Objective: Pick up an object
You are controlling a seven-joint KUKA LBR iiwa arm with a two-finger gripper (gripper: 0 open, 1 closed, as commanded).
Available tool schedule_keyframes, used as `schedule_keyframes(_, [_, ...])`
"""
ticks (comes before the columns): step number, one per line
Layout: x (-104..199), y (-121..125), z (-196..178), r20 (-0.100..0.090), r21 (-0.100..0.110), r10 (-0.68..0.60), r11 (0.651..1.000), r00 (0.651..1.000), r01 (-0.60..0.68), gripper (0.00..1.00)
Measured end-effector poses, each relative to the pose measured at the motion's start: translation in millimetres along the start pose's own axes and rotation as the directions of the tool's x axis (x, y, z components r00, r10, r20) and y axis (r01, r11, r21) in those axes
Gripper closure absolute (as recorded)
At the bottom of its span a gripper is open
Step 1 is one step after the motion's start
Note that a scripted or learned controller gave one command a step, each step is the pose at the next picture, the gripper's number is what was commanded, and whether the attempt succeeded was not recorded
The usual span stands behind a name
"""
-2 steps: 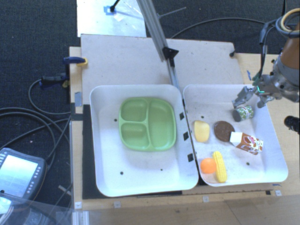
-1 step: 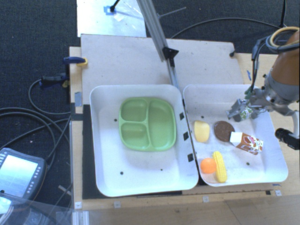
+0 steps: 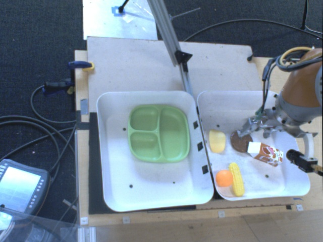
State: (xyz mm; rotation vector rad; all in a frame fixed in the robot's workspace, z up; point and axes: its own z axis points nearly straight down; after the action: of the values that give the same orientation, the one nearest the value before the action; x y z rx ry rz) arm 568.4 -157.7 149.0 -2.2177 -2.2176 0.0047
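Gripper (image 3: 251, 126): being held low over the right bin (image 3: 222, 105); whether it is released or clenched cannot be told.
Brown round object (image 3: 240, 142): lying just below the gripper's tip, contact not being shown clearly.
Carton (image 3: 265, 154): lying just beside the gripper, toward the arm side.
Pale yellow block (image 3: 217, 141): resting near the gripper, on its far side from the arm.
Orange ball (image 3: 224, 178): sitting well below the gripper, touching the corn cob (image 3: 236, 179).
Green tray (image 3: 158, 133): lying in the left bin (image 3: 113, 150), well apart from the gripper.
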Motion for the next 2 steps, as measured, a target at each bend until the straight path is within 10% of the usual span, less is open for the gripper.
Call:
schedule_keyframes(1, [0.4,-0.3,52.1,0.0,-0.001,0.0,1.0,1.0,0.0,0.0])
schedule_keyframes(2, [-0.2,1.8,38.2,0.002,-0.009,0.0,1.0,1.0,0.0,1.0])
